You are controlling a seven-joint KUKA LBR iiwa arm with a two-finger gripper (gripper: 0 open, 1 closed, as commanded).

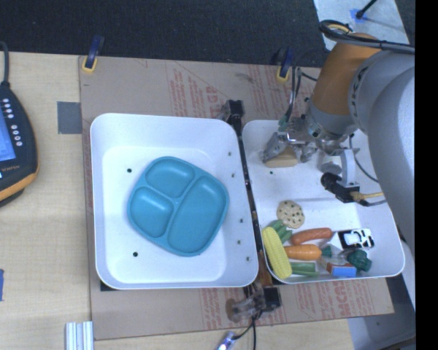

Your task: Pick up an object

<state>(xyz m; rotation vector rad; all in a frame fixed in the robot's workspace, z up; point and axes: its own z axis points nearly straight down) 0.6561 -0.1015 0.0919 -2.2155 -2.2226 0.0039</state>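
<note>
The gripper (pixel 282 150) sits at the right bin's (pixel 394 265) twelve o'clock end, fingers closed around a tan block (pixel 281 162). Toward six o'clock lie a cookie (pixel 290 213), corn (pixel 276 251) and carrot (pixel 304 252). A blue plate (pixel 178 205) fills the left bin (pixel 109 195).

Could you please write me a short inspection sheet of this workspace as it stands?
Surface: cardboard sheet on a wooden bench, bearing a left bin and a right bin.
Job's things: toy corn cob, cookie, carrot and sausage clustered at the right bin's near end; a tan block lies at its far end.
Clutter: blue divided plate in the left bin.
Grippers: gripper low over the tan block; jaws' state unclear.
Cables: black cable along the wrist.
Surroundings: teach pendant at left; clamps on the cardboard's far edge.
</note>
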